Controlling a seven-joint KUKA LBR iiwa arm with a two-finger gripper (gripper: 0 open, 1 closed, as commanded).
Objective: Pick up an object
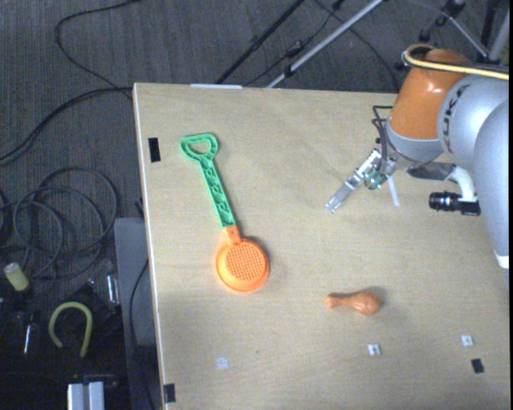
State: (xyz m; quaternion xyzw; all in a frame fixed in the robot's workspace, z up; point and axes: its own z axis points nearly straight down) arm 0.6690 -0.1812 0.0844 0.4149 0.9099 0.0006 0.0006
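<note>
Lying nearest camera on wooden bench [282, 126]: small orange pear-shaped toy [356, 301]. Farther left, orange round strainer with green perforated handle [225, 223]. Beyond, metal two-finger gripper [362, 184] hovers, fingers parted, grasping nothing, well apart from both.

Bare wood under my gripper [365, 184], open board all round me, green-handled strainer [225, 226] lying well off to one side, small orange gourd [356, 301] nearer, both clear of me
</note>
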